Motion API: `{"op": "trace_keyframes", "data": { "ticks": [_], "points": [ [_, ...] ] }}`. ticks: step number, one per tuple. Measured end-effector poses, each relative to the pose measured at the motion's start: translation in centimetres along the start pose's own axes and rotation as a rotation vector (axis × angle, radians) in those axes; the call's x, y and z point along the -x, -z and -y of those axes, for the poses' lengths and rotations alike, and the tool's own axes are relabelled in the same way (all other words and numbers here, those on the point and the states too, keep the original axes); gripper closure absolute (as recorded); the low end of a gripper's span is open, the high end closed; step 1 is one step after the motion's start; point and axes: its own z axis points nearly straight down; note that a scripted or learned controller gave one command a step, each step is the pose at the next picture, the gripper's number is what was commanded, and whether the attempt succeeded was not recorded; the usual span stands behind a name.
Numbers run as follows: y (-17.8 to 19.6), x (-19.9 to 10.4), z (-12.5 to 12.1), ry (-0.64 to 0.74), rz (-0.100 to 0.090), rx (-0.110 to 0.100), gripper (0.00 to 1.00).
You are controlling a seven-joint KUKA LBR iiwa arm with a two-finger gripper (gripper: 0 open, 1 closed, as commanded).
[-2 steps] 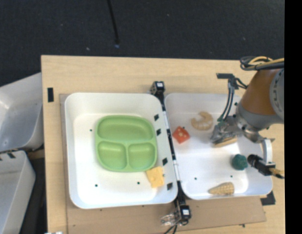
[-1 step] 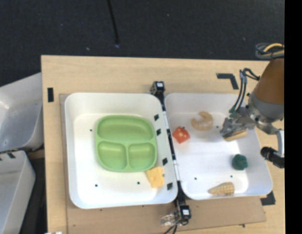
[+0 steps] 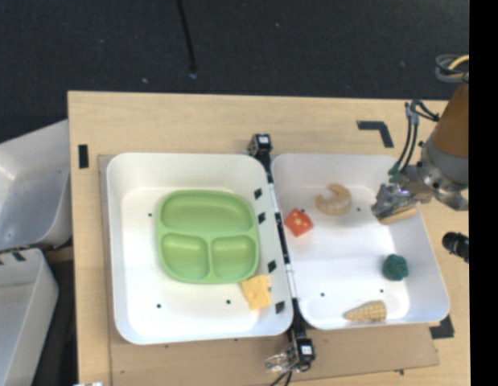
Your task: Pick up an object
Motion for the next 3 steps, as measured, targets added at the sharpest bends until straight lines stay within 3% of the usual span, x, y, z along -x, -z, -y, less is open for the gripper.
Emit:
{"op": "trace_keyframes", "data": {
  "ticks": [1,3],
  "points": [
    [0.2,-4.9,0.9,0.002,-0.002,-0.005,1.0],
    [1.7,-16.5,-0.1,0.004,-0.003,-0.004,1.0]
  ]
}}
